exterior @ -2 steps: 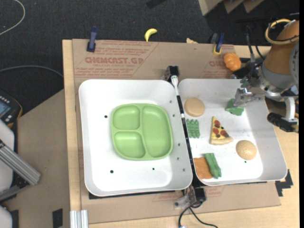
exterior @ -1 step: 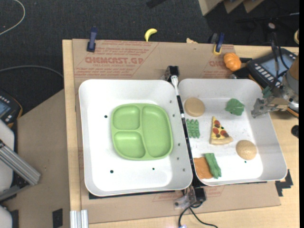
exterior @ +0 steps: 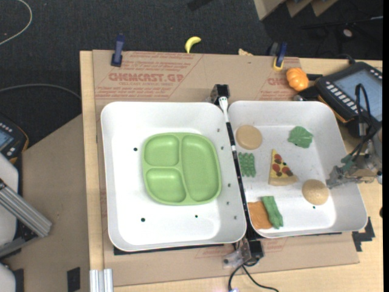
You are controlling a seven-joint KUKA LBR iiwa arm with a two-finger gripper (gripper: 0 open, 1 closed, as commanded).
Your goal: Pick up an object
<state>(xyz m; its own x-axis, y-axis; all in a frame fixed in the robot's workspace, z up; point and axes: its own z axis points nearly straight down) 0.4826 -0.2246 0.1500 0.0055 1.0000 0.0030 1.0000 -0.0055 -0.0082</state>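
Note:
The right bin (exterior: 340, 215) holds several toy foods: a tan round cookie (exterior: 248, 137), a green leafy piece (exterior: 300, 137), a ridged green piece (exterior: 247, 164), a pizza slice (exterior: 280, 168), a tan bun (exterior: 315, 191) and an orange slab with a green pod on it (exterior: 266, 213). My gripper (exterior: 336, 176) reaches in low over the bin's right wall, just right of and slightly above the bun. Nothing shows held in it. The left bin (exterior: 121, 224) holds a green divided plate (exterior: 181, 168).
An orange toy fruit (exterior: 296, 78) and a black control pendant (exterior: 352, 90) lie beyond the right bin's far corner. A yellow banana (exterior: 192, 42) and blue clamps (exterior: 117, 50) sit at the board's far edge. Cables hang by the gripper.

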